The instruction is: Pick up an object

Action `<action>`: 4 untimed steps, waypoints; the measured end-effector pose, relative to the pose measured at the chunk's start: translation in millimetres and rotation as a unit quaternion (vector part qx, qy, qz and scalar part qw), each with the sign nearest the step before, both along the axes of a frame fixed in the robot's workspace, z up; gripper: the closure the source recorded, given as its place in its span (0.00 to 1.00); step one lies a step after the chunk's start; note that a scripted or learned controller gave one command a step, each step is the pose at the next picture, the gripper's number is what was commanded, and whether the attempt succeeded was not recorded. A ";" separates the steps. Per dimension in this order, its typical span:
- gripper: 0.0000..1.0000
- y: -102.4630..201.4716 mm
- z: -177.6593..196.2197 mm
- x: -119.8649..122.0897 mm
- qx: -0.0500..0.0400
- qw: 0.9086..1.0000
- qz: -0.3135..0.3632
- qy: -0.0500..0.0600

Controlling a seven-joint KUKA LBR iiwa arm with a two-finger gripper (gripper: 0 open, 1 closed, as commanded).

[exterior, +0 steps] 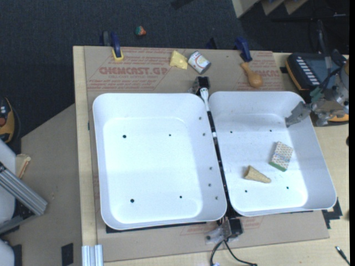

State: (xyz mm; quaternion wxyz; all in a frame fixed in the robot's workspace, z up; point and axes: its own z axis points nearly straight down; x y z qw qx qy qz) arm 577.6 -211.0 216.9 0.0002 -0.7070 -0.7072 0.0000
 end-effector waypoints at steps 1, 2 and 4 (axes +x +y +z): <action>0.00 64.1 -136.0 -27.3 -0.002 1.000 0.002 -0.002; 0.00 231.4 -25.6 -11.3 0.003 1.000 0.008 -0.006; 1.00 190.7 308.0 -28.2 -0.001 1.000 0.000 -0.011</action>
